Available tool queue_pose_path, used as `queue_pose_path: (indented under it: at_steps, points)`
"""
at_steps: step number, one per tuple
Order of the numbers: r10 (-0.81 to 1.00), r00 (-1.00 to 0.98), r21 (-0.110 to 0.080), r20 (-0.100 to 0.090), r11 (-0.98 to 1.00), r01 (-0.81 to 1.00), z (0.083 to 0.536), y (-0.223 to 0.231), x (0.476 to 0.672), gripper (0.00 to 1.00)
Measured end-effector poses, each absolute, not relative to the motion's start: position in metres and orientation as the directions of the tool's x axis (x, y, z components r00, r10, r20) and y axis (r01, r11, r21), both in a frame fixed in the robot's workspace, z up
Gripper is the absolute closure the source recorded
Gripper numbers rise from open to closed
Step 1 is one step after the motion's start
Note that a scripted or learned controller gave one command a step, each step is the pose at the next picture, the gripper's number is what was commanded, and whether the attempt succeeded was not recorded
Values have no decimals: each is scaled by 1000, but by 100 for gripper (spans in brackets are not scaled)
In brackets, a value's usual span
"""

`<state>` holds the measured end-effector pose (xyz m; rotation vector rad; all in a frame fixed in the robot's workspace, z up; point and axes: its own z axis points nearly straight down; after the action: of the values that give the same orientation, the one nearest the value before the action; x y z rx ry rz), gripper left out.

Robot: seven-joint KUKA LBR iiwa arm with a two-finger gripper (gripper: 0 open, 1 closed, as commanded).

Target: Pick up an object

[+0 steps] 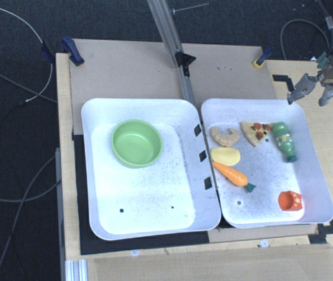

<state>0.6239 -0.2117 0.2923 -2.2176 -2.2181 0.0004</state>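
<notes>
My gripper (312, 95) hangs at the far right, above the bench just beyond the right bin's (307, 215) back right corner. Its two fingers are spread apart with nothing between them. In the right bin lie a green bottle (284, 140), a pizza slice (255, 132), a tan croissant-shaped piece (225, 136), a yellow lemon-like piece (225, 156), an orange carrot (232, 174) and a small orange-red piece (290, 201). The bottle is the object closest to the gripper.
The left bin (143, 215) holds a green bowl (136, 143). A metal pole (163, 22) slants down to the gap between the bins. Blue (71, 50) and yellow (262, 57) clamps sit at the board's back corners.
</notes>
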Motion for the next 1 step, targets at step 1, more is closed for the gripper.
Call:
queue_pose_path:
  at_steps: [1]
  points:
    - [1000,-1,-11,5,1,1000,229,-207,625,0]
